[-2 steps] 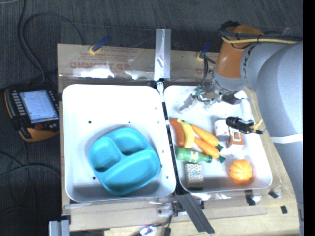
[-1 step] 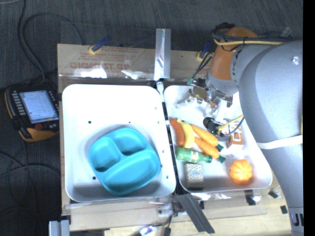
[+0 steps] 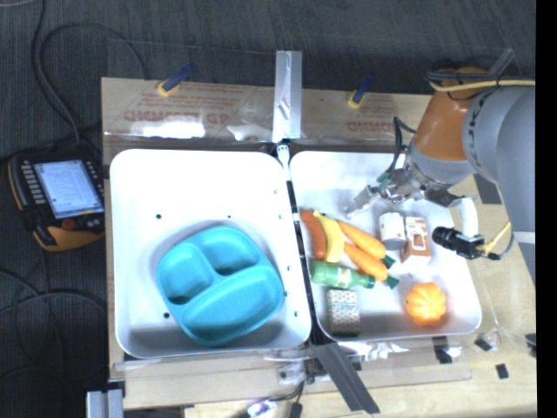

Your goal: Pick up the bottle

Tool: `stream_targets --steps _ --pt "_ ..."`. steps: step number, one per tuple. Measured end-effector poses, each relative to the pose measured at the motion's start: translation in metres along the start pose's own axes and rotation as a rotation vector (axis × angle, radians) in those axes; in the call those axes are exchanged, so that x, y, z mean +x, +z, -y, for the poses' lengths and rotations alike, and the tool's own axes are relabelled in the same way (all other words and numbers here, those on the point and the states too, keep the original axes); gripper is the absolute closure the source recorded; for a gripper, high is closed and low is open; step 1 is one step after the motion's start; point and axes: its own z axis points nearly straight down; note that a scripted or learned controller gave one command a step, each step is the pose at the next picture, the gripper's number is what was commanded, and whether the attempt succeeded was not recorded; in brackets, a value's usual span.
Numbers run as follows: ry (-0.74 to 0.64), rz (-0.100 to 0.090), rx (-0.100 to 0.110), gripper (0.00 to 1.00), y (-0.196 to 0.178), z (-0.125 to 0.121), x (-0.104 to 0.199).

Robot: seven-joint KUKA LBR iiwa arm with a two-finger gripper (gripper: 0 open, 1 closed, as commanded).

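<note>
The tabletop is a pale board set on dark carpet, carrying two shallow white bins side by side with a metal divider post at the far edge between them. The left bin holds a blue divided plate toward its near side; its far half is open floor. The arm reaches in from the right over the far right corner of the right bin. The gripper hangs over the bin's far open area, its fingers spread and nothing between them. The bin's items crowd the near and middle part. An orange pumpkin-like toy sits near the right near corner. Carrots and a yellow banana lie close to the left wall. The green bottle lies on its side just nearer than the carrots, touching them. A small patterned box lies just nearer than the bottle. White cartons lie right of the carrots. A handheld pendant rests on the carpet at left.
</note>
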Motion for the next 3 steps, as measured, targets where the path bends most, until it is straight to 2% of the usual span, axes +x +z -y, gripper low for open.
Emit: stream_targets --steps 1,2,3 --pt "0.038 -0.005 0.008 0.00 -0.046 -0.023 -0.002" --pt "-0.260 -0.003 0.013 0.00 0.001 -0.044 0.041" --pt "0.237 -0.002 0.002 0.00 0.001 -0.045 0.032"
